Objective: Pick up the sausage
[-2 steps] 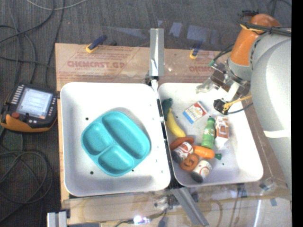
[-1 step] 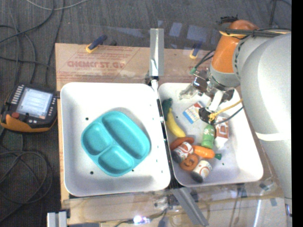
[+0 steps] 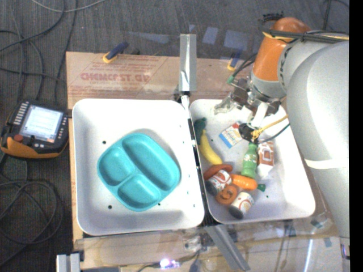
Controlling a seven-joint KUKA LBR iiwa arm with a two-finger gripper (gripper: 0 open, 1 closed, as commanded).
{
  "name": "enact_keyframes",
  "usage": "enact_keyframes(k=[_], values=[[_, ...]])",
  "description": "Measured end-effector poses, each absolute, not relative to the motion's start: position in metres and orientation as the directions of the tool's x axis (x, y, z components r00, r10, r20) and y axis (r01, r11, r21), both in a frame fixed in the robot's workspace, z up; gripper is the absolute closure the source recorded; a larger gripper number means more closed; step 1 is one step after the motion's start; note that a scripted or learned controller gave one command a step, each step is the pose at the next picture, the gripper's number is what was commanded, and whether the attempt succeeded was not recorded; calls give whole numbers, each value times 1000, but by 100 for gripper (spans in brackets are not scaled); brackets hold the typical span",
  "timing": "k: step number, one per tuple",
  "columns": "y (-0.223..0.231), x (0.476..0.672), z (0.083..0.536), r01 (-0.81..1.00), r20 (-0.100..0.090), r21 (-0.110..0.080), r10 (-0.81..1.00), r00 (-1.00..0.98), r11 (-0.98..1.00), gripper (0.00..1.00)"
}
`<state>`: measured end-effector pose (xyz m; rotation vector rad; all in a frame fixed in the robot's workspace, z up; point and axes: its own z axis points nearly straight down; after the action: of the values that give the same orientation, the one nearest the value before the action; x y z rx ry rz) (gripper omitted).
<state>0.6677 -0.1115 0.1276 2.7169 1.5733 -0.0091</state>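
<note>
The sausage (image 3: 219, 170) is a short reddish-brown piece lying in the right bin (image 3: 295, 205), just below the banana (image 3: 205, 149) and touching a small can (image 3: 221, 181). My gripper (image 3: 243, 107) hangs over the far part of the right bin, above a white and blue box (image 3: 229, 135). It is well apart from the sausage, which lies nearer the camera and to the left. Nothing shows held in the gripper.
Packed around the sausage are a green bottle (image 3: 250, 160), a carrot (image 3: 245, 182), a brown pretzel-shaped toy (image 3: 227, 195), a second can (image 3: 242, 204) and a red and white tube (image 3: 265, 153). The left bin (image 3: 91, 123) holds a teal divided tray (image 3: 139, 170).
</note>
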Motion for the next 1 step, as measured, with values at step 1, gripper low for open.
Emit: enact_keyframes(k=[1], values=[[-108, 666, 200, 902, -2, -2, 902, 431, -431, 0]])
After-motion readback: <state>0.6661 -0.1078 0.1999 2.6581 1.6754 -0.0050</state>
